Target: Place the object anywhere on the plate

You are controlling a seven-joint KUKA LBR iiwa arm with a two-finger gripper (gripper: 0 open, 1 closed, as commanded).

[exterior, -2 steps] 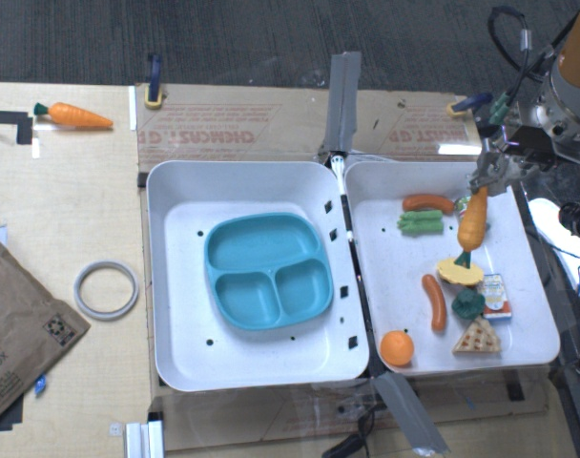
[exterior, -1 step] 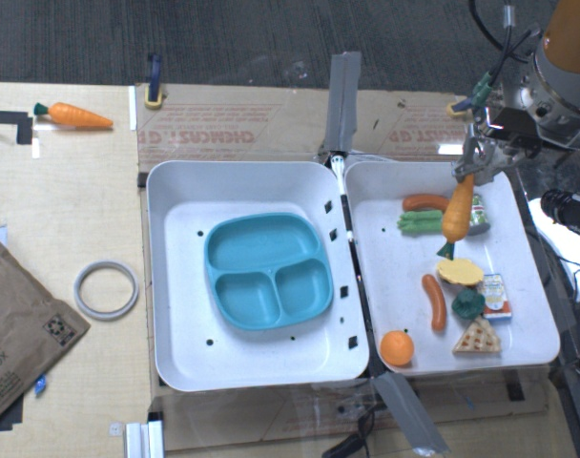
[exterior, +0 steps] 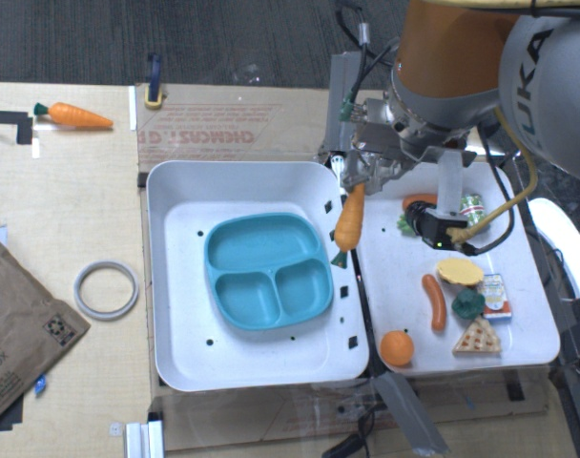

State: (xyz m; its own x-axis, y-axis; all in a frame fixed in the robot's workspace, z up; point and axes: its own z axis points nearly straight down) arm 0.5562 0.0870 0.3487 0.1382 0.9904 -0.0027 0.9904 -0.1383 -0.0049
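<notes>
Orange plastic toy carrot (exterior: 349, 218) hung from the closed two-finger gripper (exterior: 357, 185), light, stiff, slippery; you gripped its top, blue divided plate (exterior: 268, 270) lower-left.

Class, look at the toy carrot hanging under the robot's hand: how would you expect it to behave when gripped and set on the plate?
The carrot hangs straight without sagging, so it is probably stiff. Its tapered, smooth-looking body might slip in the hand. Being rounded, it may roll once on the blue plate, though the divider ridges could stop it.

plate (exterior: 268, 282) in left bin (exterior: 176, 284)
</notes>
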